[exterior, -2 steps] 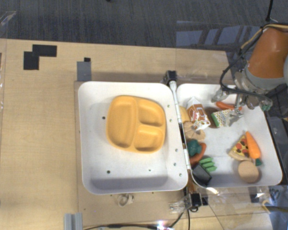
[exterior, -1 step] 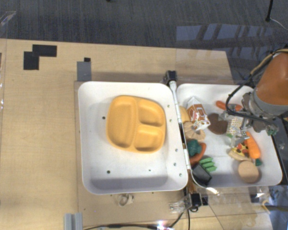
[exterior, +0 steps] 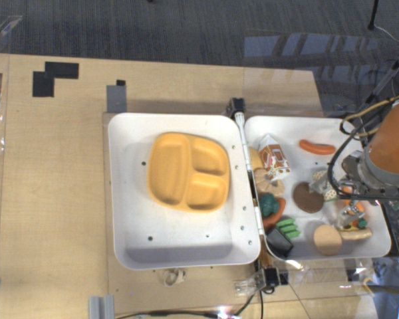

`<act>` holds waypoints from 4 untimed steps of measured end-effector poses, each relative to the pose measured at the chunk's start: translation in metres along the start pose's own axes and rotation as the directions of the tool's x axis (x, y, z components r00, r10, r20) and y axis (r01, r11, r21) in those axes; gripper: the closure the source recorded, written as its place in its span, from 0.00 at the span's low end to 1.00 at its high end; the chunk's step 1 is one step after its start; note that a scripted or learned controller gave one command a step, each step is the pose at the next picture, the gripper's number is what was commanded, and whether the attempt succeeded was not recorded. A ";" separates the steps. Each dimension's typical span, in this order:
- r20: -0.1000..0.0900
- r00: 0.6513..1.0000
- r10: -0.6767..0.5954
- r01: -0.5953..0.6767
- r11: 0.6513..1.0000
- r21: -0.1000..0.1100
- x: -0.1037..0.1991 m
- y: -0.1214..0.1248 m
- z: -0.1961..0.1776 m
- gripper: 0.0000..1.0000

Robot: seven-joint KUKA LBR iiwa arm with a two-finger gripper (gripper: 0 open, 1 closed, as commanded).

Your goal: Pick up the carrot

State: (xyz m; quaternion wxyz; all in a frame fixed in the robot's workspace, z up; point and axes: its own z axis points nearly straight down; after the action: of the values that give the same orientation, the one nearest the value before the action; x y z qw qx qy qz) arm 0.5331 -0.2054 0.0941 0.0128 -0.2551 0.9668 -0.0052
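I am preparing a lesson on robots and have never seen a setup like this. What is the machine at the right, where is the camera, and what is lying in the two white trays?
This is one picture, taken by a fixed camera above a wooden bench, looking down at a slant. The grey shape with the orange band at the right edge is a robot arm reaching in; its gripper hangs low over the right bin, too hidden to judge.

The left bin holds a yellow divided plate. The right bin holds toy food: a sausage, a small carton, a brown disc, a tan round piece, green pieces, and the carrot, an orange piece below a green leafy top, near the bin's left wall. I see nothing held.
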 end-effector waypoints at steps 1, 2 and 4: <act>0.001 0.969 -0.248 0.248 0.969 0.005 0.016 0.008 -0.001 0.00; 0.012 0.967 -0.255 0.255 0.967 0.016 0.010 0.007 -0.014 1.00; 0.001 0.486 -0.874 0.874 0.486 -0.008 0.035 0.019 0.003 1.00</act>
State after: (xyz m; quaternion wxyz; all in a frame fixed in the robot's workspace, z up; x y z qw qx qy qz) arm 0.4931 -0.2062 0.0905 0.0057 -0.7099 0.7043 -0.0078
